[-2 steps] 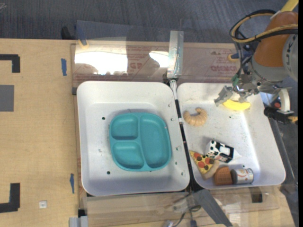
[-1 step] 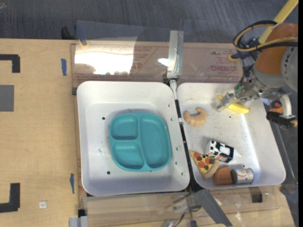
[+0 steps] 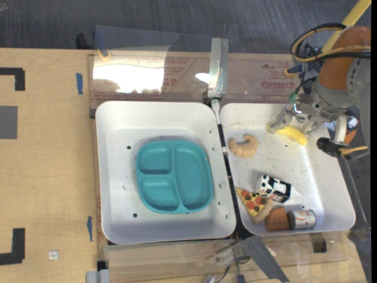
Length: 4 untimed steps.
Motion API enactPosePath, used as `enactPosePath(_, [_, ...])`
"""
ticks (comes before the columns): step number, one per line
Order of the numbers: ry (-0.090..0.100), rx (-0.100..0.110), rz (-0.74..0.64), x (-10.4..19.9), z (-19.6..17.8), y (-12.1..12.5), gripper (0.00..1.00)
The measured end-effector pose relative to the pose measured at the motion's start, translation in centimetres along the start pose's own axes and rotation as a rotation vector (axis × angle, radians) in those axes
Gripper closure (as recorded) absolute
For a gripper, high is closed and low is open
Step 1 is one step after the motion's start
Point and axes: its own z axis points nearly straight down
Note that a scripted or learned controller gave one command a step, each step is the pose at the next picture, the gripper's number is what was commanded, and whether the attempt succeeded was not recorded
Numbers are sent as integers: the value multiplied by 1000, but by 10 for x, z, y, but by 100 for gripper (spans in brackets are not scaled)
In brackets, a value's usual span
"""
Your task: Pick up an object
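My gripper [image 3: 293, 122] hangs over the far part of the right bin [image 3: 344, 208], its grey fingers [image 3: 277, 124] spread apart and open. Just below them lies a small yellow banana-like piece [image 3: 293, 135] on the bin floor; nothing is between the fingers. To its left rests a tan croissant [image 3: 244, 145]. Nearer the front lie a black-and-white spotted object [image 3: 274, 188], a pizza slice [image 3: 253, 203] and a brown-and-silver can [image 3: 290, 219] on its side.
The left bin [image 3: 112, 175] holds a teal divided plate [image 3: 174, 175]. A ridge [image 3: 224, 158] separates the two bins. Behind them stands a clear panel [image 3: 177, 75] with a metal post [image 3: 218, 69]. The arm's cables [image 3: 312, 40] loop at the upper right.
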Motion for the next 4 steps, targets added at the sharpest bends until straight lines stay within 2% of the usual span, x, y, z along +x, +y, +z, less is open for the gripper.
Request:
enactPosePath(1, [-27,-14,15,18,3,-9,0])
enactPosePath(2, [-30,7,13,17,1,-14,100])
enactPosePath(3, [-21,-39,91,86,-110,-20,100])
enactPosePath(4, [-31,-29,-303,71,-128,-19,100])
